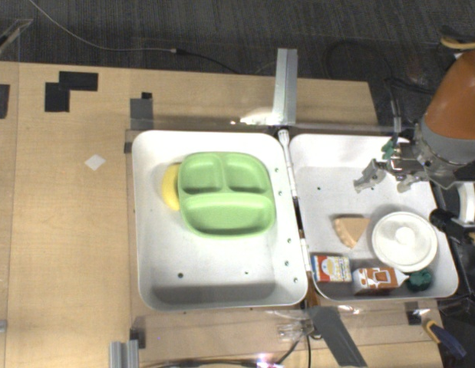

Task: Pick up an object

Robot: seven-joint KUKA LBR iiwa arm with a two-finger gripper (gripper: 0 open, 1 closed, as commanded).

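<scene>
My gripper (383, 176) hangs over the upper part of the right bin (329, 156), open, with nothing between its fingers. Below it lie a tan wedge-shaped piece (351, 230) and a white round bowl (404, 240). Along the bin's front wall are a small red and white carton (332, 268), a brown carton (375, 280) and a dark green object (420, 280). In the left bin (156, 228) a green divided plate (225, 192) rests partly on a yellow object (169, 188).
The grey arm with its orange band (458, 98) comes in from the right over the right bin's far corner. A metal post (286, 90) stands behind the wall between the bins. Black markers (68, 89) sit on the wooden bench to the left.
</scene>
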